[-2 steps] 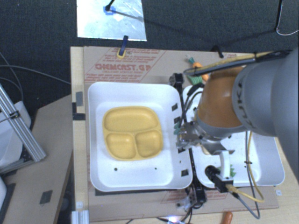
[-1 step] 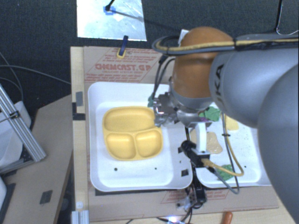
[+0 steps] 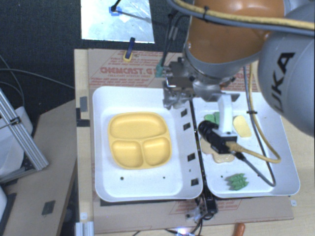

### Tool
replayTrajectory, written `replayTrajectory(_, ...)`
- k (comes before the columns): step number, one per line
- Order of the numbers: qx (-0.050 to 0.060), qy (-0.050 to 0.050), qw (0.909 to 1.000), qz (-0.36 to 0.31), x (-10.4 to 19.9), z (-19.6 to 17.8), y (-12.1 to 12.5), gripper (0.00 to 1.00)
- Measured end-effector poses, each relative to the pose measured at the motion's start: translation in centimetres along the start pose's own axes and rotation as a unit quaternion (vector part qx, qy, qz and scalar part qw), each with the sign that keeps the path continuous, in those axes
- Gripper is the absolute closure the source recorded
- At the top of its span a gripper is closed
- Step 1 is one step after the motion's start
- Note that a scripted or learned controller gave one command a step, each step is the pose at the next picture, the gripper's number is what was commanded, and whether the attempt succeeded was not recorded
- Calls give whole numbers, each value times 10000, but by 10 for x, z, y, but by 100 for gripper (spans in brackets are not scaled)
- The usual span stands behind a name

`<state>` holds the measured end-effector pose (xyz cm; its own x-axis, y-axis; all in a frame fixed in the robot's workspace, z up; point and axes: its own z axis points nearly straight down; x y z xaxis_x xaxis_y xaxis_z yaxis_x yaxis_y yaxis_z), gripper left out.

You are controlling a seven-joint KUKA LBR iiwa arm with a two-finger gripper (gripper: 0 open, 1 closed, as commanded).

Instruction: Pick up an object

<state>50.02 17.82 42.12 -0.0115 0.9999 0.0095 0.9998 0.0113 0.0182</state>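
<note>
Tool (image 3: 173,98) hangs by the bins' shared edge (image 3: 193,146); bare floor (image 3: 147,182) rings yellow tray (image 3: 140,139).

A yellow divided plate (image 3: 140,139) lay flat in the left bin (image 3: 103,181). In the right bin (image 3: 283,156) lay a pale yellow piece (image 3: 241,126), a tan piece (image 3: 223,157) and, nearest, a green leafy piece (image 3: 237,181).

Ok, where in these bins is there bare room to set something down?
Left white bin: bare floor in front of the yellow three-compartment plastic tray. Right white bin: its near right corner, beside the green leafy piece. Crowded: that bin's middle, under the grey arm, by a pale yellow piece.
</note>
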Motion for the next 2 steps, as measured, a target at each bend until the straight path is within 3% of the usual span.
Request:
replayTrajectory(1,126,-63,9999,78,-56,100,-16,100)
replayTrajectory(2,44,-46,9999,78,-111,29,-14,100)
